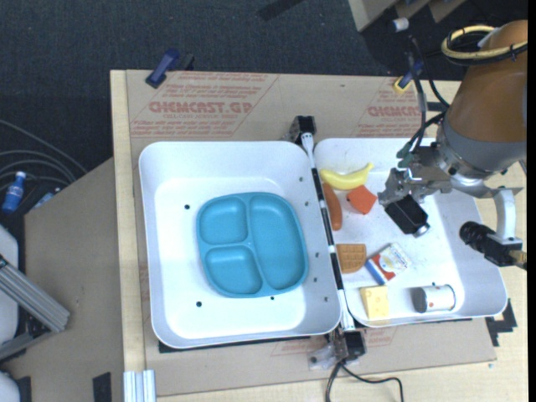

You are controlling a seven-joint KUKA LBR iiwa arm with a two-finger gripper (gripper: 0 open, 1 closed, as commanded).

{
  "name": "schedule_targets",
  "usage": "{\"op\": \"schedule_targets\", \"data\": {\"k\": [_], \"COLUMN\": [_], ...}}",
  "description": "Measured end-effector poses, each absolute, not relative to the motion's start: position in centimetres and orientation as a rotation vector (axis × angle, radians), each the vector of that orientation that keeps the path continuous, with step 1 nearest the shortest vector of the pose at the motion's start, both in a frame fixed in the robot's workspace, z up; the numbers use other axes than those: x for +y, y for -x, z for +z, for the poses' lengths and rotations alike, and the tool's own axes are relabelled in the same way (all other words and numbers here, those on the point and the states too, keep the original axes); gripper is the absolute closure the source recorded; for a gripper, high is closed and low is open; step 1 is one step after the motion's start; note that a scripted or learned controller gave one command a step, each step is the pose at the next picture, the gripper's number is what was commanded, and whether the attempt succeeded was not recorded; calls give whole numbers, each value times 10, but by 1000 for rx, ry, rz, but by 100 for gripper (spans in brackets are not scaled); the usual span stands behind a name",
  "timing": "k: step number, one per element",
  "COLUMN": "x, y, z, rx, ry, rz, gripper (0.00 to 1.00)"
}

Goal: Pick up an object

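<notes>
Pincer sits low over the right bin, in its upper middle. From this slant I see a dark block-shaped end, pointing down and toward the bin's near side. I cannot tell whether it is spread or closed, and I see nothing gripped in it.

No particular target is given, so I take the nearest. The orange block lies just beside the pincer, toward the left bin and slightly toward the far wall. Banana is just beyond the block, its long axis running roughly across the bin, curved. A long orange piece, carrot-like, lies against the shared wall with its long axis along that wall.

Toward the near side: waffle-like square, a small red-and-white packet, yellow block, and a white cylinder lying on its side across the bin. These are well apart from the pincer.

Judgement: the coming move turns on a short shift toward the divider to reach the orange block. Room is tight there, with banana behind and carrot piece by the wall. The patch of floor directly under the pincer looks bare. The blue divided plate in the left bin is out of play.
</notes>
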State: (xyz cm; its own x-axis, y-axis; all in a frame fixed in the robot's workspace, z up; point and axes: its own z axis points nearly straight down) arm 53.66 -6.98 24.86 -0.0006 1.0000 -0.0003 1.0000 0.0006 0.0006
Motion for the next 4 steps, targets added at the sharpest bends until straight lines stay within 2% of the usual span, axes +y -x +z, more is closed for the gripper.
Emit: {"op": "schedule_targets", "data": {"k": [1,2,3,4], "x": [-49,-76,-128,-104], "y": [-479,-513,-521,-479], "z": [268,260,254,249], "rx": [2225,2220,2218,2223], "ry": [-2223,-2221,-2220,-2223], "rz": [-2,0,0,-2], "gripper": [100,100,100,100]}}
